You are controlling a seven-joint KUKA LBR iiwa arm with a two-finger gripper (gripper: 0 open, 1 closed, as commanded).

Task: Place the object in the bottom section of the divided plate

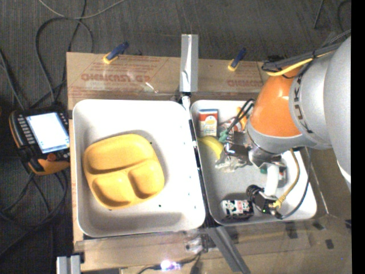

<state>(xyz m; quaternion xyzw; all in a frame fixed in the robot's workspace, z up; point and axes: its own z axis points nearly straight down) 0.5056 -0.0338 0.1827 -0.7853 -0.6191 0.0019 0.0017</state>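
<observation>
From my remote station I take the divided plate [124,169] as the reference point. It is yellow, lies in the left white bin [85,210], and shows one long compartment on its far side and two smaller ones on its near side; all three look bare. To the right of the plate, across the shared rims, sits the right white bin [308,210], and the arm [308,101] reaches over it from the right, its orange band facing the camera. The gripper [231,156] hangs low over that bin's middle, well apart from the plate; its fingers are lost against cables and glare, so I cannot tell whether they are apart or closed, or whether anything sits between them. Just beside the gripper, on the side toward the plate, a yellow banana-like object [210,147] lies against the bin's left wall. Beyond it, farther from the camera, a small carton [208,121] with a red and white face stands near the far wall. On the near side of the right bin, right of the plate's lower edge, a small dark packet [236,208] rests on the floor. To the plate's left, outside the bins, a handheld control pendant [44,133] with a lit screen lies on the carpet.
</observation>
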